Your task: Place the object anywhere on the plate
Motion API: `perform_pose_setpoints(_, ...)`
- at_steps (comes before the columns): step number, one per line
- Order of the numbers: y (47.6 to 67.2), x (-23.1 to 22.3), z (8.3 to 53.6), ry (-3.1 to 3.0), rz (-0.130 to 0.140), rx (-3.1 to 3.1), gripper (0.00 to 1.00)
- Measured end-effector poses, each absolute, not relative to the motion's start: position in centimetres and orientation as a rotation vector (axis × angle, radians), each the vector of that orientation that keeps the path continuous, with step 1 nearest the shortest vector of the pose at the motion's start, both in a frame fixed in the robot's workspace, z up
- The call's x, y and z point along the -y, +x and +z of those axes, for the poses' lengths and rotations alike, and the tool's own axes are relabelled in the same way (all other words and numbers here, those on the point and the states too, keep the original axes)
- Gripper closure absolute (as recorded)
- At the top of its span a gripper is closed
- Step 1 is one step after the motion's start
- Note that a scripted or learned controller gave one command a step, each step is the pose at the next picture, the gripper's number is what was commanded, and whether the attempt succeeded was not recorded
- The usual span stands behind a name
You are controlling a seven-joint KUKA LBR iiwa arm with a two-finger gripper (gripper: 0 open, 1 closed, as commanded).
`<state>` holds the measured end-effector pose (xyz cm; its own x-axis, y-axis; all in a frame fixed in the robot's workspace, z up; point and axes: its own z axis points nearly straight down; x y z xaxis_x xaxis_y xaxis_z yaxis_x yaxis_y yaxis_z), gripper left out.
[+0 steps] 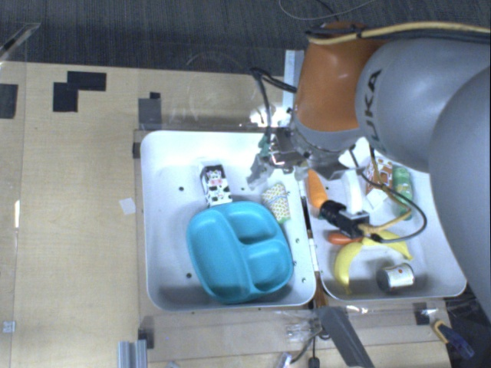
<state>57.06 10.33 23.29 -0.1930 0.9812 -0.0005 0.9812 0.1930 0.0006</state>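
Two white bins (153, 228) on wooden bench (69, 205), dark carpet (153, 6) beyond

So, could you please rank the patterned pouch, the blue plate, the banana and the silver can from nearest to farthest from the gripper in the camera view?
From the gripper, over the left bin:
1. Patterned pouch, just below it, beside the plate.
2. Blue plate, lower in the left bin.
3. Banana, in the right bin.
4. Silver can, at the right bin's lower edge.
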Motion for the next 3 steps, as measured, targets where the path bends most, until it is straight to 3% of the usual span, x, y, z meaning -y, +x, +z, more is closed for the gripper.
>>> perform_pose_setpoints(1, 60.1, -11.9, 30.6, 1.899, 0.002, -2.498, 0.0)
perform_pose_setpoints(2, 60.4, -12.1, 31.4, 1.886, 0.001, -2.505, 1.0)
perform_pose_setpoints(3, 57.1, -12.9, 22.7, 2.164, -0.002, -2.277, 1.0)
